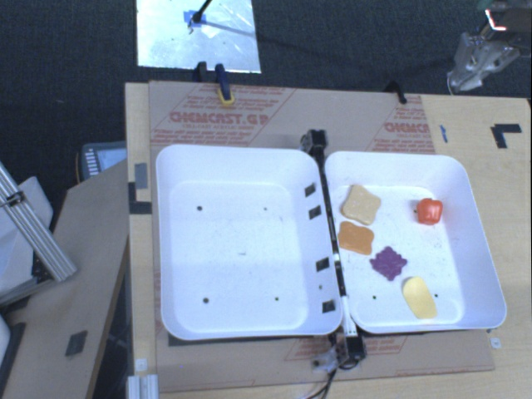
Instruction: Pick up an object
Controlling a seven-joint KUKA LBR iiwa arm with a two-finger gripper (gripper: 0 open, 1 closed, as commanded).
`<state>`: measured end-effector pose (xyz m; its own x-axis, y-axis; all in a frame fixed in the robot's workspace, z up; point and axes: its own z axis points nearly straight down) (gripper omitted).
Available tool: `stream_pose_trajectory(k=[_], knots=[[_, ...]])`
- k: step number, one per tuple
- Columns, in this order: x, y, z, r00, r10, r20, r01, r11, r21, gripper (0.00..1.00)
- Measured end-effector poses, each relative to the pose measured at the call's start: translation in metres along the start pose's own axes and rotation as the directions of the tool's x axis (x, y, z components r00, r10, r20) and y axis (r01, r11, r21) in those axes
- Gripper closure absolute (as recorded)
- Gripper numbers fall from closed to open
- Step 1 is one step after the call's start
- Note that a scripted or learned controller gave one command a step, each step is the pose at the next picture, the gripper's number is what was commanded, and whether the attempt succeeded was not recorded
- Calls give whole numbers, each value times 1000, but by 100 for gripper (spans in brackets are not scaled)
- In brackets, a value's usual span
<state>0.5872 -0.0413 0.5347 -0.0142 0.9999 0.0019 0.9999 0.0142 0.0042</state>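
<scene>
I see 5 small objects in the right bin (478, 214), any of which could be the pick. A pale tan toast-shaped piece (362, 204) lies near the bin's left wall, and an orange slab (357, 238) sits just below it, close beside it. A purple ruffled piece (388, 263) lies just down and right of the orange one. A yellow oblong piece (419, 297) rests nearest the front wall, and a red rounded piece (429, 211), tomato-like, sits apart toward the back right. All 5 lie flat on the bin floor, none touching the walls as far as I can make out.

The left bin (179, 223) stands beside it, the 2 sharing a dark hinge-like strip (329, 231) down the middle with small black clips. Both bins rest on a brown cardboard sheet (274, 110) printed with red lettering, laid over the counter (137, 123).

The tool (480, 63) hangs at the top right corner, well away from the right bin and above the dark floor beyond the counter's back edge. It is blurred and partly cut off by the frame, so I cannot tell how it is set. Nothing shows in its grasp.

Behind the counter a shiny square sheet (198, 22) lies on the dark floor. At the far left I see a slanted metal rail (33, 231)
</scene>
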Motion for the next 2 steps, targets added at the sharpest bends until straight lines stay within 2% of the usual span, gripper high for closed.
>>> stream_pose_trajectory(k=[1, 2], knots=[[107, 27, 43, 1000, -1, -2, 1, 1000, 6, 100], [209, -7, -3, 1000, -2, -4, 2, 1000, -2, 100]])
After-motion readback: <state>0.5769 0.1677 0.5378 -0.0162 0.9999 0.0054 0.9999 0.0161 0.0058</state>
